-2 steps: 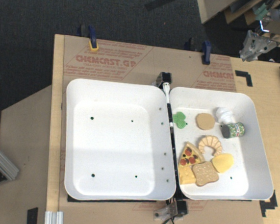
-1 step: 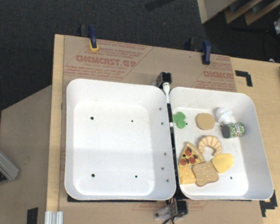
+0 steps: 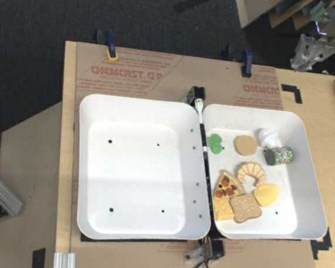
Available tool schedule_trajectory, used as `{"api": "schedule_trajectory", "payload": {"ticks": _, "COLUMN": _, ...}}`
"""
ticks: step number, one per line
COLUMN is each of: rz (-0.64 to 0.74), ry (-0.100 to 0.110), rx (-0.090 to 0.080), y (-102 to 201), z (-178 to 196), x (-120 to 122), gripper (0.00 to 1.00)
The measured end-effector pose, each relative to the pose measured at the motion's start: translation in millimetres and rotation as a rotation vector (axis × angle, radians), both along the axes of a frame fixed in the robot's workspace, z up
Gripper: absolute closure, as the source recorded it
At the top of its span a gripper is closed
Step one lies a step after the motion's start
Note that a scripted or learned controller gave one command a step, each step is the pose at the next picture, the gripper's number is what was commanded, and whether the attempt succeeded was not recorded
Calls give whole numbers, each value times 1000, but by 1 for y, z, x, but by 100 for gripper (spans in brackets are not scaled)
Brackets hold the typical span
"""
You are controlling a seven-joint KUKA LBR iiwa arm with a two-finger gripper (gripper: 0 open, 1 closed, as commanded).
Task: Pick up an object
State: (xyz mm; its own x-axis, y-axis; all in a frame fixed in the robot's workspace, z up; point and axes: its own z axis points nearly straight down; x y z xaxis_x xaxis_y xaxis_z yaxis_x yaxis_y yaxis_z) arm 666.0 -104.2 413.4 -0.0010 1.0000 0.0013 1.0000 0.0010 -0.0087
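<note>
The right bin holds several toy foods. A green leafy piece lies by the bin's left wall, with a round tan cookie beside it. To the cookie's right lies a small bottle with a white top and green body. Below them are a croissant, a pizza slice, a yellow lemon, a toast slice and a yellow cheese wedge, packed close together. My gripper hangs at the far top right, beyond the bench's back edge and well away from the bins.
The left bin sits beside the right one, joined along a black divider. Two blue clamps grip the board's back edge. Cables trail at the front. Clutter stands at the top right.
</note>
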Motion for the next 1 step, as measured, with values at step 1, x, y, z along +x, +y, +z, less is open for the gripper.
{"api": "schedule_trajectory", "payload": {"ticks": 1, "rz": 1, "ry": -27, "rx": -6, "y": -3, "z": 132, "x": 0, "gripper": 100}}
